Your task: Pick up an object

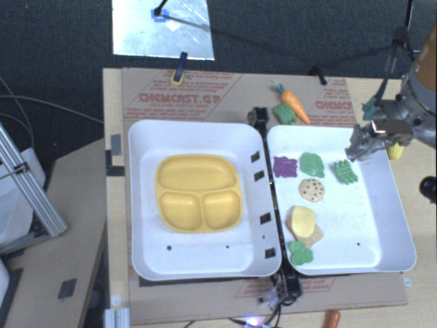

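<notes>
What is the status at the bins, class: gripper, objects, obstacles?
Gripper over right bin's far edge, holding nothing visible. Nearest: green toy; cookie further left. Yellow tray in left bin. Nothing blocking.

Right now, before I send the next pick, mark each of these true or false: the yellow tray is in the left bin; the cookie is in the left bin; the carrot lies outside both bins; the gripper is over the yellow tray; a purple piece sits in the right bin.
1. The yellow tray is in the left bin. True.
2. The cookie is in the left bin. False: it lies in the right bin.
3. The carrot lies outside both bins. True: it rests on the cardboard behind them.
4. The gripper is over the yellow tray. False: it is at the right bin's far right corner.
5. A purple piece sits in the right bin. True.
</notes>
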`<state>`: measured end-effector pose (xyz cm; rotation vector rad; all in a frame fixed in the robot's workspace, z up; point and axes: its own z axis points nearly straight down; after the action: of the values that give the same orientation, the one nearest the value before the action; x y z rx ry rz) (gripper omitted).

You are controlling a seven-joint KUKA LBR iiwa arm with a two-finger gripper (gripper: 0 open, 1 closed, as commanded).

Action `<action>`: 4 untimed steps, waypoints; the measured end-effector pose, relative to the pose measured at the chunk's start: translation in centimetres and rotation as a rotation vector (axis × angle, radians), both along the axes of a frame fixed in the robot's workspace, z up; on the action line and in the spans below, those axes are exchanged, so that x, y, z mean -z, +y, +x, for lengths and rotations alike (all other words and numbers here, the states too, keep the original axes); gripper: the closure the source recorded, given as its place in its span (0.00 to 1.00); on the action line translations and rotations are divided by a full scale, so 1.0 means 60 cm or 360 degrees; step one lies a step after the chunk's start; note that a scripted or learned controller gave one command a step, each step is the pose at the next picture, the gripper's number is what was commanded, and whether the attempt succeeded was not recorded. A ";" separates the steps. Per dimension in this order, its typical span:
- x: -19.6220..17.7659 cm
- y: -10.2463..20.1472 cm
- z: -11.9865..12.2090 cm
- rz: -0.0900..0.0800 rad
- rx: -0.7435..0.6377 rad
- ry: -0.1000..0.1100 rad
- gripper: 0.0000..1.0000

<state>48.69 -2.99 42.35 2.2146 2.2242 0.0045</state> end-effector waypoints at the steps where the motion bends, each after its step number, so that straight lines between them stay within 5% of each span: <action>1: -0.001 -0.032 0.000 -0.0001 0.0006 0.0001 1.00; 2: 0.061 0.134 0.005 0.0003 -0.0014 0.0007 1.00; 3: 0.058 0.125 0.005 0.0001 0.0003 0.0002 0.00; 4: -0.016 0.246 -0.001 0.0005 -0.0011 -0.0004 0.00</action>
<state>48.66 11.78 43.32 2.2074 2.2321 0.0109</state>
